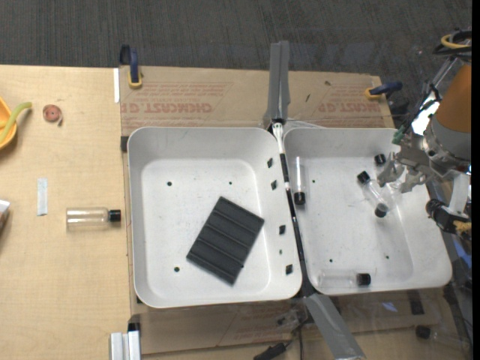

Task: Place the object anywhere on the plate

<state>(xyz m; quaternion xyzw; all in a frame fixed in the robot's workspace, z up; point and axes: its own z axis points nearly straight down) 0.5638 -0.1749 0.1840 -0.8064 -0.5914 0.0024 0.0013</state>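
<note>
One gripper (397, 177) hangs over right bin (420, 272), near its right side; fingers' state cannot be told. Clear vial (373, 196) lies just beside it, w/ black cap. Dark ribbed plate (225, 240) lies in left bin (142, 223), well apart.

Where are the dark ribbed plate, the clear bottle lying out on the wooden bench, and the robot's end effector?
dark ribbed plate (226, 240): camera view, middle of its ribbed top, left bin.
clear bottle (91, 216): camera view, middle of its clear body, left of the bins.
end effector (395, 175): camera view, between its fingertips, over the right bin.
</note>
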